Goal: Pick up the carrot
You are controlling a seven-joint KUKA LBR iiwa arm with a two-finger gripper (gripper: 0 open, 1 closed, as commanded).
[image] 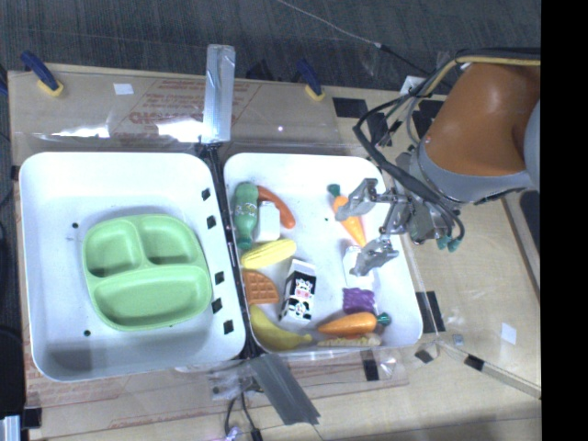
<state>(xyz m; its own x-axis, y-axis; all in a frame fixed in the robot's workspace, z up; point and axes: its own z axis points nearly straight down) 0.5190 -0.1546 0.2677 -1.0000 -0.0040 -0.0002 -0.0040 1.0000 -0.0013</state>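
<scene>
The claw (367,228) hangs over the right side of the right bin (317,165), reaching in from the grey arm (478,122) with its orange band. Its two fingers are spread wide apart: one fingertip sits near the upper right of the bin, the other lower down, close to the right wall. Between them lies a small carrot (349,217), orange with a bit of green at its top end, resting on the bin floor and pointing down and to the right. The upper finger (360,197) seems to touch or overlap the carrot's top end; the lower finger (372,257) is just below its tip. The fingers are not closed on it, so nothing is gripped.

A second, larger carrot (347,323) lies along the bottom wall of the same bin, green leaves to the right, just below a purple piece (358,299). To its left are a banana (276,331), a waffle (260,288), a small milk carton (299,294), a corn cob (266,253), and at the top left a green bottle-like item (245,208) beside an orange-red pepper (278,206).

The left bin (55,177) holds a green divided plate (144,270). Both bins sit side by side on the table (487,283).
</scene>
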